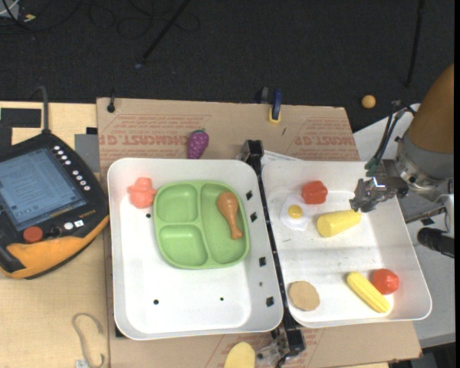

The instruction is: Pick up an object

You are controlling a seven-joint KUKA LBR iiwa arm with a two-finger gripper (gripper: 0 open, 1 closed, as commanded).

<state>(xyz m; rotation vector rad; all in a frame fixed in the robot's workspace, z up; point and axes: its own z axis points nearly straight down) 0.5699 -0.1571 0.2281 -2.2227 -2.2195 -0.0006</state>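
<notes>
**Yellow corn cob lies just beside the claw in the right bin**

Corn cob (338, 223), a stubby yellow toy piece with a paler tip, lies tilted in the upper middle of the right bin (405, 251). The claw (366, 195) hangs just above and to the right of its pale end; whether the two touch cannot be told, and whether the claw stands wide or narrow cannot be told either.

Readable writing sits on the brown cardboard (153, 133) under both bins: red block letters, printed upside down, in two places along the far edge; the letters are too small to read with certainty.

Around the cob in the right bin are a red block (314, 192), a fried egg (294, 214) just to its left, a tan cookie (303, 295) near the front wall, a second yellow corn (367, 291) and a red tomato (385, 280) touching it.

The left bin (138, 297) holds a green divided plate (199, 225) with a brown drumstick (230, 213) in its upper right compartment, and a pink toy (140, 192) beside the plate. A purple grape bunch (197, 143) lies on the cardboard behind. A teach pendant (34, 198) rests on the table at the left.
</notes>
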